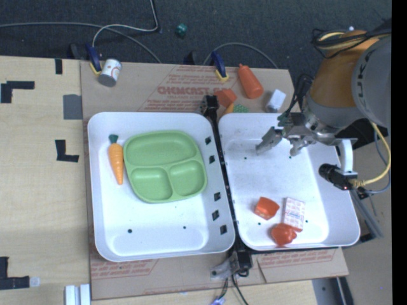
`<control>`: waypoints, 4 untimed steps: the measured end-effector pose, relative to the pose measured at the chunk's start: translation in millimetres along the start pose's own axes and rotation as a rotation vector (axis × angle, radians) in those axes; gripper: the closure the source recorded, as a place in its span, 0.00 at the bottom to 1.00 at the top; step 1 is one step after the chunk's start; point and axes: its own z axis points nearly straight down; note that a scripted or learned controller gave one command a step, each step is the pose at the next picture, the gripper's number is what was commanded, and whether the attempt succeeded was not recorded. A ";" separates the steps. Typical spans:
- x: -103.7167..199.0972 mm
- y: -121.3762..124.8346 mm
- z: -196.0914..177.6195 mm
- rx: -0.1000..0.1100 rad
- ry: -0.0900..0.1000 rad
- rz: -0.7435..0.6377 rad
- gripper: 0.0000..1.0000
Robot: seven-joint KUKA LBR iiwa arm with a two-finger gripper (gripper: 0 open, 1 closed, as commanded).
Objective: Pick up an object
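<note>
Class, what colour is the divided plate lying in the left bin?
Light green; the divided plate shows best in the overhead camera view.

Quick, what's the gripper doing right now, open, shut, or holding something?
Gripper: open, fingers spread, holding nothing, above the right bin.

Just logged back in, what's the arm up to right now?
The arm reaches in from the right, its gripper open over the upper part of the right bin, with nothing between its fingers. The pickable items sit near that bin's bottom edge: an orange block, a red piece and a small patterned packet. The left bin holds a green divided plate with a toy carrot beside it.
</note>
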 end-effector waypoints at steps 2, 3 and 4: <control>4.1 -106.7 102.6 -0.010 -0.003 0.001 0.00; 4.4 -106.3 92.8 -0.010 -0.002 0.001 1.00; 64.3 -109.1 5.5 -0.001 0.000 0.000 1.00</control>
